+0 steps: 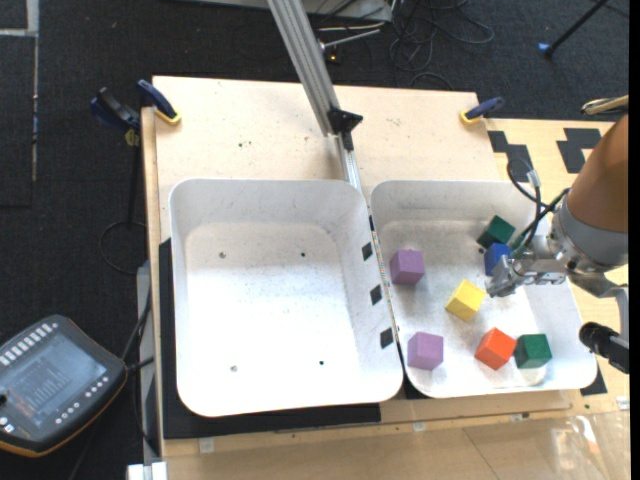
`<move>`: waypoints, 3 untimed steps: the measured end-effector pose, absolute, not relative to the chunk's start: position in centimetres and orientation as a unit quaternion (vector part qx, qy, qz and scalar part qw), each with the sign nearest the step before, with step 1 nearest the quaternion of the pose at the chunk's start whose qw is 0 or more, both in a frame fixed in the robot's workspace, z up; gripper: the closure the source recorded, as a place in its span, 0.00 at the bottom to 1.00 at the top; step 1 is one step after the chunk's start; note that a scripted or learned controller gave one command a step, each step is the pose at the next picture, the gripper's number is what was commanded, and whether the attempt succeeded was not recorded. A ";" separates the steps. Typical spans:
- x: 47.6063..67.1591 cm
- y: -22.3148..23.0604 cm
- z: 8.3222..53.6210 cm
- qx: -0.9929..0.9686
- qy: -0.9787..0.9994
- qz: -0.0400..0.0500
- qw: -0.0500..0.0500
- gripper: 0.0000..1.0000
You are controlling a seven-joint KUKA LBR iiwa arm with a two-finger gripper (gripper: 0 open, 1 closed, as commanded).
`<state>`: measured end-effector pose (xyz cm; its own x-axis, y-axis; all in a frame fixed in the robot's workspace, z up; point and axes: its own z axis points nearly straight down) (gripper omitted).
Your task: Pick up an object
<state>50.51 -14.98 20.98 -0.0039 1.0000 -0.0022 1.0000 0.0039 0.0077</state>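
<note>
Dark carpet with loose cables surrounds a pale wooden tabletop (270, 128), and a grey handheld control pendant (50, 383) lies at the lower left of the frame. On the tabletop two shallow white plastic bins stand side by side: the left bin (270, 298) and the right bin (430, 203). A slanted aluminium bar (305, 53) comes down from the upper middle toward the line where the bins meet. Inside the right bin there are two purple cubes, one in the upper left part (407, 266) and one lower (425, 349), a yellow cube (465, 300) in the middle, an orange-red cube (495, 348) just beside a green cube (533, 349) at the lower right, and a dark green cube (496, 232) touching a blue cube (496, 256) at the upper right. The gripper (503, 280) hangs low between the blue cube and the yellow cube; I cannot tell from this angle if it is open or closed, and no cube is visibly in it.
</note>
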 end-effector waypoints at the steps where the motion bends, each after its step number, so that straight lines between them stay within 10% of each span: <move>1: 50.7 -15.0 22.8 0.706 0.708 0.001 0.002 1.00; 3: 54.8 -5.2 21.7 0.704 0.710 0.001 0.000 1.00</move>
